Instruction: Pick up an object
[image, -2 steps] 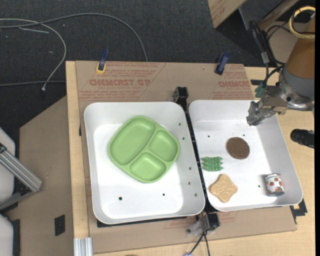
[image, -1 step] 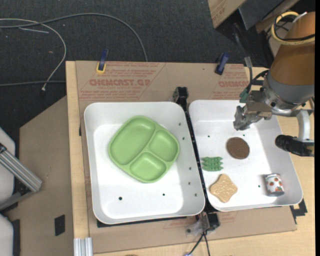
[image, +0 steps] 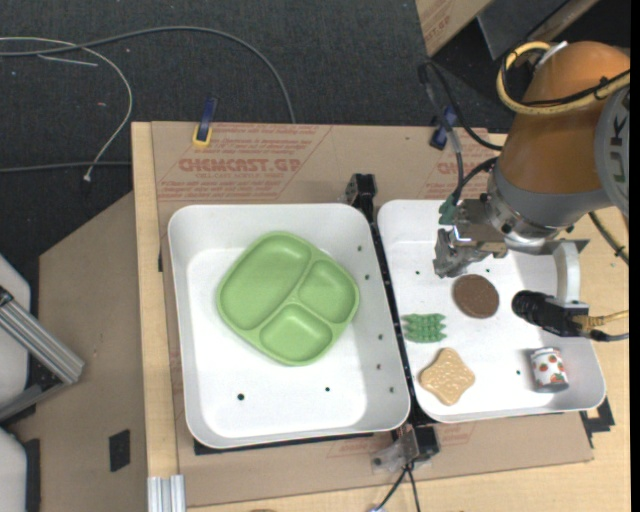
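My gripper (image: 452, 262) hangs over the upper part of the right bin (image: 405, 228), just up and left of a round brown disc (image: 476, 296). Nothing shows between its tips. Below the disc lie a small green pea pod (image: 423, 327) near the bin's left wall and a tan, square cracker (image: 446, 376) toward the front. A small white can with red marks (image: 548, 369) stands at the front right of the same bin. The grey and orange arm covers the bin's upper right corner.
The left bin (image: 190, 300) holds a green divided plate (image: 288, 297) lying flat in its middle. Both bins rest on a cardboard sheet (image: 250, 150). A black clip (image: 361, 188) sits where the two bins meet at the back.
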